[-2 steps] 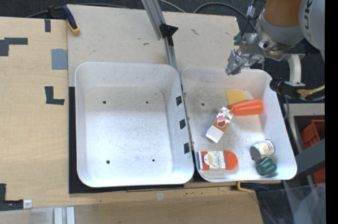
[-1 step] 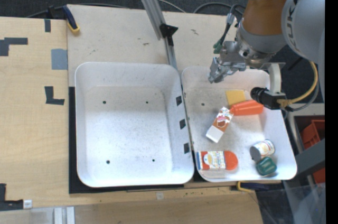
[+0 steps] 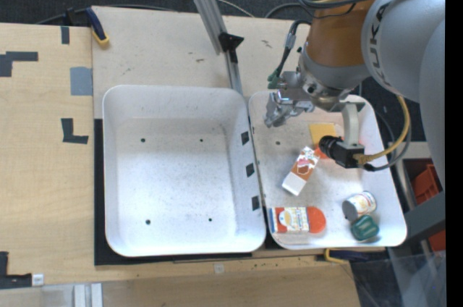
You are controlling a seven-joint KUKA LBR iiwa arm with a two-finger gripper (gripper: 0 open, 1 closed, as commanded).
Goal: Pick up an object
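Small carton (image 3: 302, 169) lies tilted in the right bin (image 3: 387, 226), below and just right of the gripper (image 3: 275, 114), its long axis diagonal; nothing visibly held, finger state indiscernible.

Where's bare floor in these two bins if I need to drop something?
The left bin has open floor from wall to wall. In the right bin, only the middle strip between the small carton and the can is bare. Crowded: the front edge with the orange packet and green object, and the back under the gripper.
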